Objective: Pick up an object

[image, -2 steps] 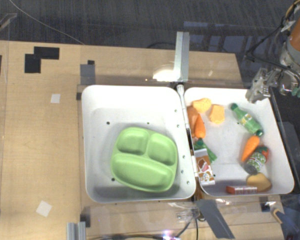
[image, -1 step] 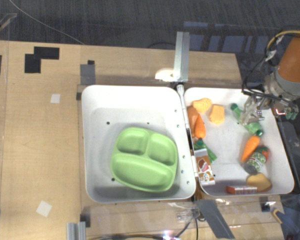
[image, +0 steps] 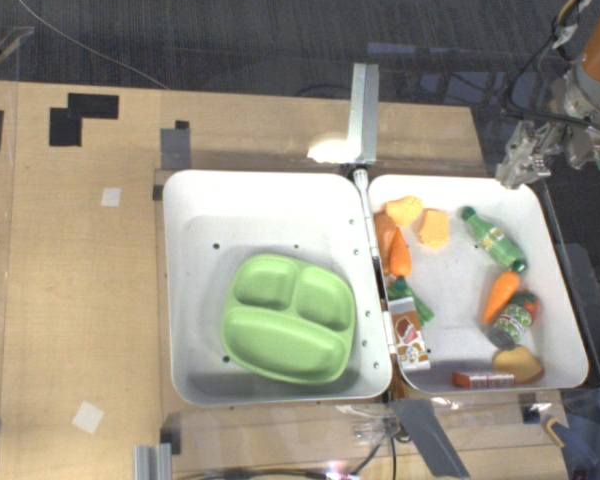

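Camera view has the claw [image: 525,163] hanging off the right bin's [image: 560,268] far right corner, can't tell its state, and the green bottle [image: 494,239] closest inside could easily roll away if nudged sideways.

The grey arm with its orange band [image: 595,56] enters at the far right corner of the camera view, cables looping about its upper part. Its wrist points down and to the left, ending in the metal two-finger end effector [image: 525,165] (pale grey, its tips blurred), which hangs at the far right, with nothing visible between its fingers.
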You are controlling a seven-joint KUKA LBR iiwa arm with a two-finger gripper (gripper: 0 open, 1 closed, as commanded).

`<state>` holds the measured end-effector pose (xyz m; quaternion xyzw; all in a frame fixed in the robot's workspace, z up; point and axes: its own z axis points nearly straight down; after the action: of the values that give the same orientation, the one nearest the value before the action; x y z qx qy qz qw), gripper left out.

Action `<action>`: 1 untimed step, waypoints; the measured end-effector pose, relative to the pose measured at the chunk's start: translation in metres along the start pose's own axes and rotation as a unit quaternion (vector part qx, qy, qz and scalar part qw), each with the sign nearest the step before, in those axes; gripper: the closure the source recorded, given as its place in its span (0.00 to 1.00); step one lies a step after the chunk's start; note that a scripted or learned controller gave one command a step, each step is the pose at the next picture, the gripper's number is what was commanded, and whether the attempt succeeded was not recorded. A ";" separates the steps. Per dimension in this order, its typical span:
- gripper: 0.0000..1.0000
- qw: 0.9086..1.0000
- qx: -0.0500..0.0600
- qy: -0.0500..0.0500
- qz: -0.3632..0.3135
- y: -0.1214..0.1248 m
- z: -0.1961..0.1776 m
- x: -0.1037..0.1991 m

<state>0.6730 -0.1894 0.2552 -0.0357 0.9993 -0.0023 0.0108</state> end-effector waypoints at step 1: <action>1.00 0.984 -0.004 0.006 -0.179 -0.014 0.086 0.023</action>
<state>0.6531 -0.2050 0.1688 -0.2135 0.9769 -0.0007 0.0040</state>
